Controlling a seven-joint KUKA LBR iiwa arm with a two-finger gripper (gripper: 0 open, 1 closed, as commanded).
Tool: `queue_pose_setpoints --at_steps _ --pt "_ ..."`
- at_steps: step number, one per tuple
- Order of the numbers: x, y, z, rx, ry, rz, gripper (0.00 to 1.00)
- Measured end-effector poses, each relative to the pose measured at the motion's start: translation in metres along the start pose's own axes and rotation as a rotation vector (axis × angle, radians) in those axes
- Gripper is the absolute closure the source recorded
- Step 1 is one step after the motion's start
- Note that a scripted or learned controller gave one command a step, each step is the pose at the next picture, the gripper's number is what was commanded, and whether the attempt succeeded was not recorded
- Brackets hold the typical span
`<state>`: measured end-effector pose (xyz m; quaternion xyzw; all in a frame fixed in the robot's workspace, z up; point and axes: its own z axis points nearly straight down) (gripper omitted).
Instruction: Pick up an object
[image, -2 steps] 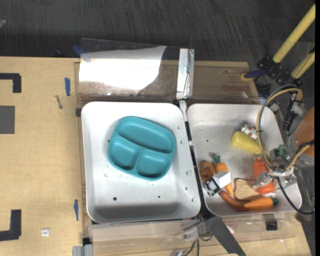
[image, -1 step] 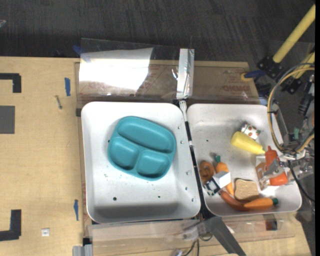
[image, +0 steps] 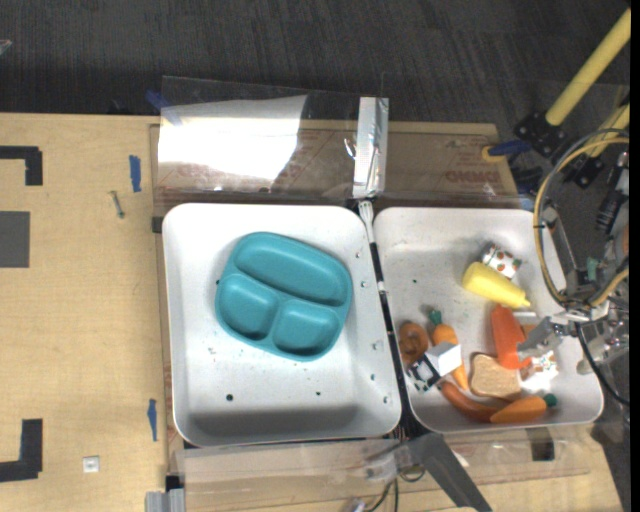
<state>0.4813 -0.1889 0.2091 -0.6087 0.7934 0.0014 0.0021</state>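
Observation:
The right bin (image: 440, 240) holds a pile of toy food. A yellow banana-like piece (image: 495, 284) lies near the bin's middle, with a small white and red toy (image: 499, 262) just behind it. A red-orange piece (image: 505, 336) stands below it, beside a bread slice (image: 493, 377), a carrot (image: 520, 408) and a brown sausage (image: 463, 399). A pretzel (image: 411, 340) and a black and white toy (image: 432, 364) lie at the bin's left. My gripper (image: 543, 340) reaches in from the right edge, low over the red-orange piece's right side.
The left bin (image: 190, 300) bears a teal divided plate (image: 284, 295). Clear plastic sheeting (image: 250, 150) stands behind the bins. Cables (image: 560, 230) and a yellow bar (image: 595, 62) hang at the right. Tan bench (image: 70, 300) lies to the left.

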Motion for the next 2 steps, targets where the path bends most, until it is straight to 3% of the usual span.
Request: queue_pose_setpoints --at_steps 1,2 --pt "-0.010 -0.094 0.107 0.001 0.001 0.014 0.00" --pt "0.017 -0.019 0.119 0.028 -0.007 -0.142 0.00"
